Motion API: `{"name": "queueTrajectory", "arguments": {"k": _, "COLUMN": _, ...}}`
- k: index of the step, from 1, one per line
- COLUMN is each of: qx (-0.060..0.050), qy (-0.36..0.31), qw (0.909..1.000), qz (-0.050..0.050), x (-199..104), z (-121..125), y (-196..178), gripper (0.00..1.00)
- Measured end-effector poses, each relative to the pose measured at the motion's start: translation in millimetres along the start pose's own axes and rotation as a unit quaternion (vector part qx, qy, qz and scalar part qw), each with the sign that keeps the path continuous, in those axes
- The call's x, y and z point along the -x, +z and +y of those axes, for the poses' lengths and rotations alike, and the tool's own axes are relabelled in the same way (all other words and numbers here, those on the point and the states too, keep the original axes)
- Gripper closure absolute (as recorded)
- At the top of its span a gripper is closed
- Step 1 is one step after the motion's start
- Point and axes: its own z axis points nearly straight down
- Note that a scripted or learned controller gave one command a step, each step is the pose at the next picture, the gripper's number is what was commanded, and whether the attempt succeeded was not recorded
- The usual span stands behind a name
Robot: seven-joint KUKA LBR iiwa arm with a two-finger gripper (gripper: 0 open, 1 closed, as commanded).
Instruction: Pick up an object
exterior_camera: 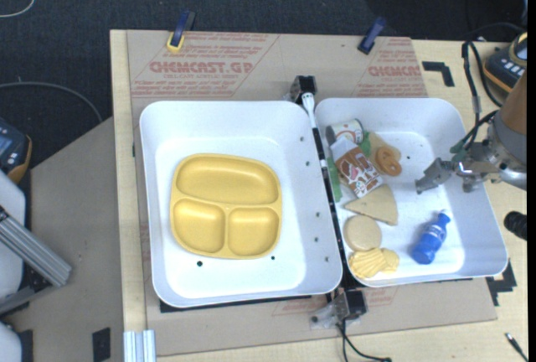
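Over the right white plastic bin [481,255], near its right edge, the grey two-finger gripper [434,177] hovers, fingers spread and holding nothing. Just below sits the small blue plastic bottle [430,239], unlifted; the pick is not yet done.

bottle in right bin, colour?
Blue bottle, clearest in the camera view.

The arm reaches in from the right (wrist low), its pincer [432,178] pointing left.
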Motion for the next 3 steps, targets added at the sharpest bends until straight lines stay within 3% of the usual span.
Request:
{"name": "queueTrajectory", "arguments": {"k": 2, "qx": 0.000, "qy": 0.000, "qw": 1.0000, "qz": 0.000, "x": -5, "z": -6, "y": 91, "gripper": 0.00}}
{"name": "queueTrajectory", "arguments": {"k": 3, "qx": 0.004, "qy": 0.000, "qw": 1.0000, "qz": -0.001, "x": -4, "z": -4, "y": 78, "gripper": 1.00}}
